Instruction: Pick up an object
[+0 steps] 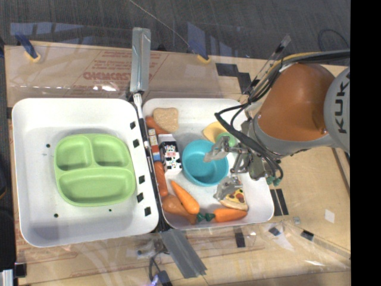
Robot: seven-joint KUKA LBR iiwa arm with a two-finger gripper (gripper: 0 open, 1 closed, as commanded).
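Gripper (229,167) low in right bin (257,113), at blue bowl (204,163) right rim. Finger state: can't tell, wrist blocks. Carrots (186,198), pizza slice (234,199), bread (166,119) around bowl. Green tray (93,168) in left bin (30,159).

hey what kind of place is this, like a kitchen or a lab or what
Most likely a robotics lab bench, not a kitchen: a robot arm reaches over two white bins, the right one holding toy food such as carrots, with taped plastic sheeting behind.
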